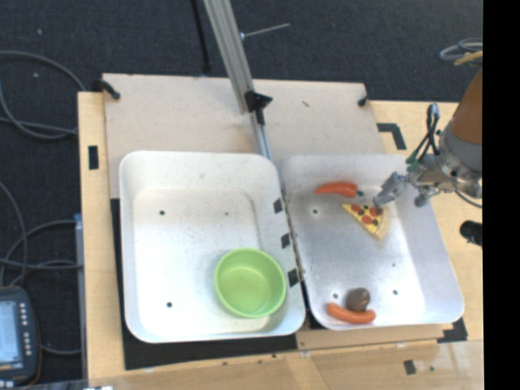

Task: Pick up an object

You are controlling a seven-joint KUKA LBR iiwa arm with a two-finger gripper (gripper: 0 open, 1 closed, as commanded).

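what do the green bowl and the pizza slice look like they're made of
Green bowl: probably moulded plastic, judging by its even lime colour, smooth wall and soft sheen. Pizza slice: looks like a toy of plastic or rubber, with flat yellow colour and neat red dots for topping; the view is too coarse to tell which.

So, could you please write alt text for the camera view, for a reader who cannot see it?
Seen from above, a robot gripper reaches in from the right over the right white bin, just above a toy pizza slice and beside an orange sausage. Near that bin's front edge lie another sausage and a brown lump. The left white bin holds a green bowl.
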